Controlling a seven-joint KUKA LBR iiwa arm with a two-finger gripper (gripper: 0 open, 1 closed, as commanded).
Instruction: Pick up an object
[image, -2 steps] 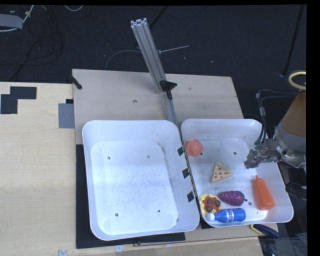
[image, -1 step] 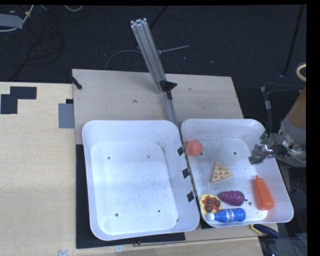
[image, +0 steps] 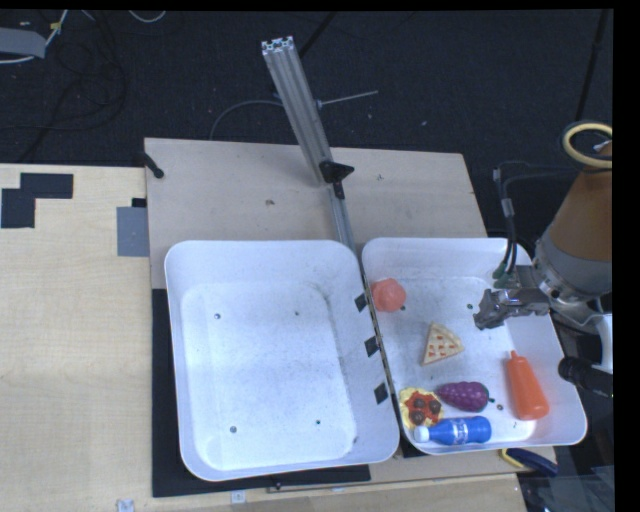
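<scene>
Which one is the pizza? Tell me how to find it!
Look in the right bin, the one with toys in it. Near its middle, left of the orange bottle and above the purple grapes, lies the pizza. It is the only flat tan triangle, dotted with red.

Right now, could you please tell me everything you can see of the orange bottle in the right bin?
The orange bottle looks like glossy plastic, a ketchup-style toy with a narrow red nozzle pointing toward the bin's far side. It lies on its side near the right wall of the right bin, right of the purple grapes. Nothing appears to touch it; the end effector sits apart.
</scene>
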